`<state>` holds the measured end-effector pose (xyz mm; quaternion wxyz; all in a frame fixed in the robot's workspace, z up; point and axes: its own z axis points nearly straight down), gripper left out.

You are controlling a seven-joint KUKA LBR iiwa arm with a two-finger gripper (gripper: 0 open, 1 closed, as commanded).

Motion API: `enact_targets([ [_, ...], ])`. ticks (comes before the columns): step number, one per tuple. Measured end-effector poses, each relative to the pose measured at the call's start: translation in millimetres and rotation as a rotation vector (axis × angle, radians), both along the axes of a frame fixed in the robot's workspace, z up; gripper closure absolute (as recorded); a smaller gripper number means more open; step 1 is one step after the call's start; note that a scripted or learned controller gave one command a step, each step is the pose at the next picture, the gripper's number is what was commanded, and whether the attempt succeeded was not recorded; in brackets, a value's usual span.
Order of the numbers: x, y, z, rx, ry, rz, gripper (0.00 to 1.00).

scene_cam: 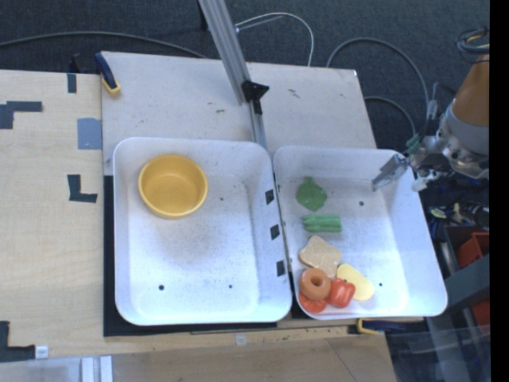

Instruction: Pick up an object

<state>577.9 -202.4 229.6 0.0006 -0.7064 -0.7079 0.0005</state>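
Claw: the gripper (387, 173) hung over the far right corner of the right bin (413, 237), its grey fingers pointing left and down; nothing sat between them, and I could not tell how wide they stood.
Arm: grey wrist with the orange band (477, 94) at the right edge, cables bunched beside it.
Nearest to the claw: a green leafy piece (311, 193), well to its left on the bin floor, apart from it.
Next: a green ridged piece (322, 224) just nearer than the leafy one.
Near cluster: a bread slice (320, 254), a brown ring like a doughnut (316, 282), a red piece (341, 293) and a yellow piece (356, 282), all packed touching at the near left of the right bin.
Left bin: the left bin (199, 293) held a yellow bowl (172, 185), upright, at its far left.
Bench: a grey metal pole (227, 38) slanted in from the far side; a blue and yellow clamp (106, 73) lay at the far left corner.
Writing: no brand, label or lettering could be read on anything.
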Motion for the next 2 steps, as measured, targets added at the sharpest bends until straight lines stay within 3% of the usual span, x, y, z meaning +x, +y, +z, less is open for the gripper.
enact_targets([
  [1, 0.0, 0.0, 0.0, 0.000, 0.000, 0.000, 0.00],
  [2, -8.7, -3.9, -59.7, 0.001, 0.006, -0.002, 0.00],
])
